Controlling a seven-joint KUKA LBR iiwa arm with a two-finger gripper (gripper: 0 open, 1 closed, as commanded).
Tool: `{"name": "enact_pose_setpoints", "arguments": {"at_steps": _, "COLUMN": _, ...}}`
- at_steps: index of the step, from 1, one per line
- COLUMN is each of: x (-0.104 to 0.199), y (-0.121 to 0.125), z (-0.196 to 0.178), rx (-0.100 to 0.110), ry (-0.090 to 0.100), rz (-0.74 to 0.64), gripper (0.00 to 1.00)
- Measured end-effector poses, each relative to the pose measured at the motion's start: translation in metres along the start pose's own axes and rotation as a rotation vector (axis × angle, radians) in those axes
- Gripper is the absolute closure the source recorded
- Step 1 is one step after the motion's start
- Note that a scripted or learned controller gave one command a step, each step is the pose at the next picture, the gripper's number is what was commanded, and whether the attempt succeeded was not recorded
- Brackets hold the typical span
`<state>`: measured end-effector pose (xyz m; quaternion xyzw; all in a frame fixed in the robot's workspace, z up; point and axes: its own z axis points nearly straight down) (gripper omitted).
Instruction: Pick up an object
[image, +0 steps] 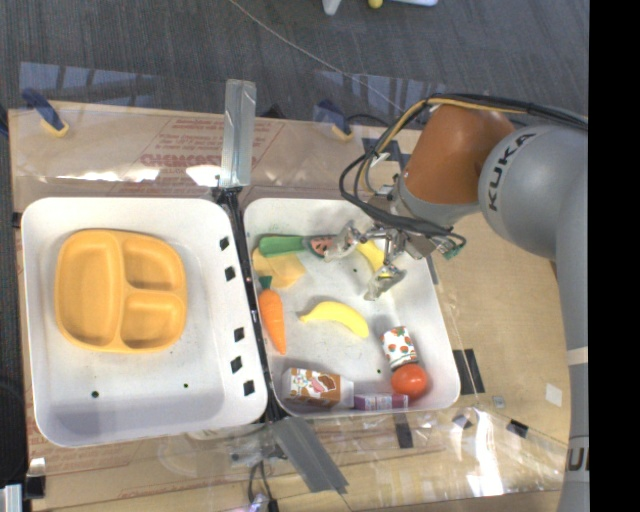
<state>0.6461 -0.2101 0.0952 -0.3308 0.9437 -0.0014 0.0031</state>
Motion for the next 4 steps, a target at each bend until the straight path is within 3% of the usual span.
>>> {"name": "enact_pose_setpoints", "arguments": {"at_steps": 1, "x": -0.002, "y": -0.001, "z": -0.012, "rx": 0.005, "ry": -0.005, "rz": -0.003, "gripper": 1.00}}
{"name": "enact_pose_setpoints", "arguments": {"at_steps": 2, "x": -0.012, "y": -0.008, "z": -0.190, "rx": 0.009, "ry": -0.005, "rz": 0.088, "gripper": 1.00}}
{"name": "enact_pose_setpoints", "arguments": {"at_steps": 3, "x": -0.082, "y": 0.114, "z": -0.098, "rx": -0.009, "ry": 0.006, "rz": 0.274, "gripper": 1.00}}
{"name": "enact_pose_setpoints", "arguments": {"at_steps": 4, "x": -0.045, "y": 0.066, "z": -0.190, "rx": 0.003, "ry": 0.000, "rz": 0.533, "gripper": 1.00}}
